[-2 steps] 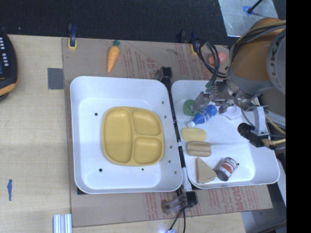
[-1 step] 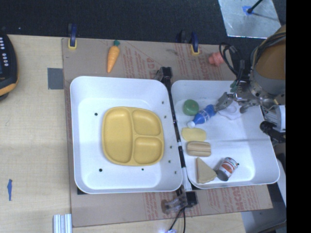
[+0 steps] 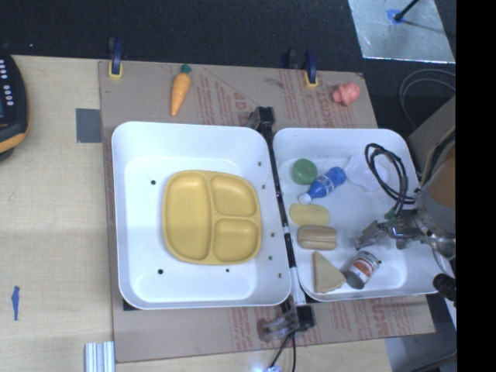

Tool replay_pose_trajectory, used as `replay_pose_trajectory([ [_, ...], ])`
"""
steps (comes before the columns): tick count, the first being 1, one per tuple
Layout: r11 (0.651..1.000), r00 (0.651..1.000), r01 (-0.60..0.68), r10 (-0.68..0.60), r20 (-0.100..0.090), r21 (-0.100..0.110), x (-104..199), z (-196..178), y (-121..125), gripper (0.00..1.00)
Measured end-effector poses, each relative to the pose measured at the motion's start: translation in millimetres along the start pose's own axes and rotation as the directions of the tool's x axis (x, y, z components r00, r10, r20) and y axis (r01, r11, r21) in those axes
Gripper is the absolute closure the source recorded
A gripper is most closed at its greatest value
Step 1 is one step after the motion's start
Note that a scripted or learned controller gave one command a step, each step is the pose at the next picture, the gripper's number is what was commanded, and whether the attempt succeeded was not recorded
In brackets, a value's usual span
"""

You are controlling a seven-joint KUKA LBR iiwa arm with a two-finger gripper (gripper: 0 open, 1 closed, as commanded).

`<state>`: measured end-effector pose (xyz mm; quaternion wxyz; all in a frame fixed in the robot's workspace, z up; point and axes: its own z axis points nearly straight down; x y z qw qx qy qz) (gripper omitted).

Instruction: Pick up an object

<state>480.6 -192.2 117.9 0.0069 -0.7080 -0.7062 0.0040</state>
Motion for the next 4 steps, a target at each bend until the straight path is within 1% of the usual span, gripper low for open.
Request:
replay_pose_trajectory([
  [1, 1.000, 1.000, 0.014, -0.014, 0.003, -0.022, 48, -22, 96, 0.00],
  [2, 1.000, 1.000, 0.011, -0.011, 0.001, -0.007, 95, 20, 75, 0.00],
  [3, 1.000, 1.000, 0.003, -0.003, 0.007, -0.017, 36, 24, 110, 0.00],
  [4, 1.000, 1.000, 0.003, -0.003, 0.010, -0.021, -23, -38, 140, 0.00],
])
